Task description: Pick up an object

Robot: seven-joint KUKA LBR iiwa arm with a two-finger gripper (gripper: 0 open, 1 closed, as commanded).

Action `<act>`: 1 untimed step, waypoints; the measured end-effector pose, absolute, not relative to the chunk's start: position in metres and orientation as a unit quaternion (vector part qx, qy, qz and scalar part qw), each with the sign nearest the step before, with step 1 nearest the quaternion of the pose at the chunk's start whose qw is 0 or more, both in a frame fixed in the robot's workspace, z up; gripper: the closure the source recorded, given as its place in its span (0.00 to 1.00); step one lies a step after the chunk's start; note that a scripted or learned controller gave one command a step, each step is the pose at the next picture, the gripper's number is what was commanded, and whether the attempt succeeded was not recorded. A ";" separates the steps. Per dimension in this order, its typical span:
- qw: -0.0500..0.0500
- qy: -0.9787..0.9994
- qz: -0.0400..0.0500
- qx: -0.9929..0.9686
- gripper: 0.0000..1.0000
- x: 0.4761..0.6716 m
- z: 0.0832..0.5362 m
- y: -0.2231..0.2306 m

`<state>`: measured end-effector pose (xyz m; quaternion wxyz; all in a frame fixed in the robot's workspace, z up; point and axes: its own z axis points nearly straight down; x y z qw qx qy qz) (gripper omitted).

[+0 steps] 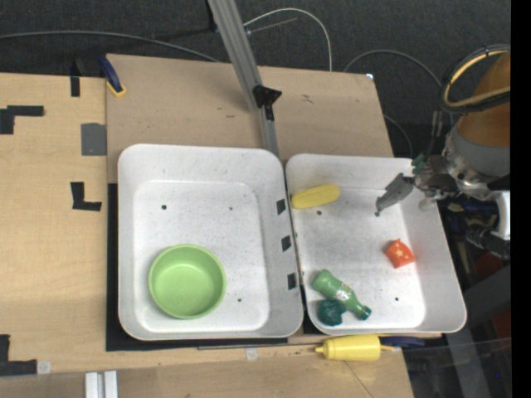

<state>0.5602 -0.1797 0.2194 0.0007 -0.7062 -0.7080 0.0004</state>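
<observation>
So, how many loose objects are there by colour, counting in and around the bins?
Green: 2, round plastic bowl, toy bottle
Yellow: 2, oblong piece, squeeze bottle
Orange: 1, small block
Teal: 1, small lump
Total: 6

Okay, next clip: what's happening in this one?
A robot arm reaches in from the right, its gripper over the upper part of the right bin, holding nothing. That bin holds a yellow oblong piece, a small orange block and a green bottle-shaped toy. A green bowl sits in the left bin. A yellow bottle lies on the bench just outside the right bin. Nothing is picked up yet.
</observation>
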 end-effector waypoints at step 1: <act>0.001 -0.708 0.000 -0.706 0.00 0.560 0.219 -0.180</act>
